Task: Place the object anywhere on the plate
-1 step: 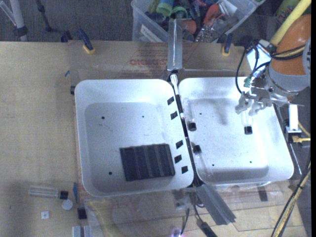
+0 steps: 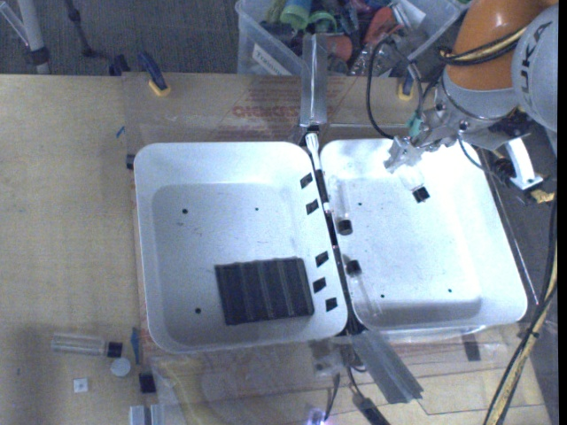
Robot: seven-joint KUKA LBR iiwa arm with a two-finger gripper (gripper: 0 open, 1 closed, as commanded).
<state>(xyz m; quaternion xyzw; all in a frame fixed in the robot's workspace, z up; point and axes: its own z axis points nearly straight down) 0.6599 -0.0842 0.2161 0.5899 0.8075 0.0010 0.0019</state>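
Black ribbed plate (image 2: 264,290) lies in left bin (image 2: 159,171) | small black cube (image 2: 421,194) in right bin (image 2: 496,237) | jaws (image 2: 400,158) above cube, state unclear

clear tub of colourful toys (image 2: 354,11) | blue clamp (image 2: 155,76) | white bins (image 2: 146,237)

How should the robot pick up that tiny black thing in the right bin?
The small black block lies flat and alone on the right bin's floor, so coming straight down from above looks best. The gripper should pinch across two opposite sides; it looks roughly square, though too small to tell more.
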